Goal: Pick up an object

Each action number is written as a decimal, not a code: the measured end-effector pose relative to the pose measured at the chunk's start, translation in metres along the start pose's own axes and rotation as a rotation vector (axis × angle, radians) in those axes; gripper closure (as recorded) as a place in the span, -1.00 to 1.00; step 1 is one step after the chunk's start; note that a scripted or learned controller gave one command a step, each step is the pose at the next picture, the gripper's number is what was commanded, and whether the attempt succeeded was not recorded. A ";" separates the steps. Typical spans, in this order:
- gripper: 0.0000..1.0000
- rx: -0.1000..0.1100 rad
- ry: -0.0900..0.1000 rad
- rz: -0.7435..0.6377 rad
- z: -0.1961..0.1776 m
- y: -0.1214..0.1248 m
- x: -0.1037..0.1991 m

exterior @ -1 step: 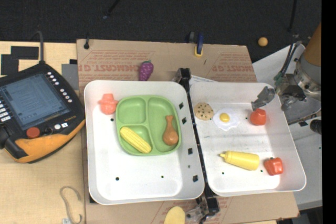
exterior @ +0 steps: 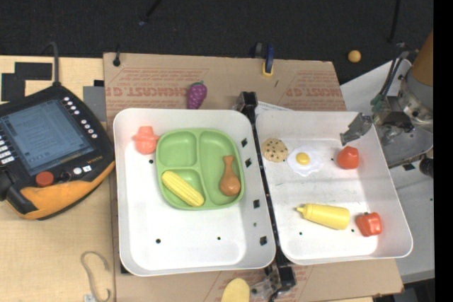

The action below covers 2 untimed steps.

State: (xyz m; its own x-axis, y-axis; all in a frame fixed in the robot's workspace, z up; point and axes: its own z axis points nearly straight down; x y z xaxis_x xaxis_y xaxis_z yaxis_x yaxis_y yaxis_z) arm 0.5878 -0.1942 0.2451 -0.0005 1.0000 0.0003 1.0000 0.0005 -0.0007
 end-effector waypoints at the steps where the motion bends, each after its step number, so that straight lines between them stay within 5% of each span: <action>1: -1.00 0.004 0.001 -0.002 0.045 0.006 0.003; 2: -1.00 0.005 0.001 -0.001 0.099 0.004 -0.004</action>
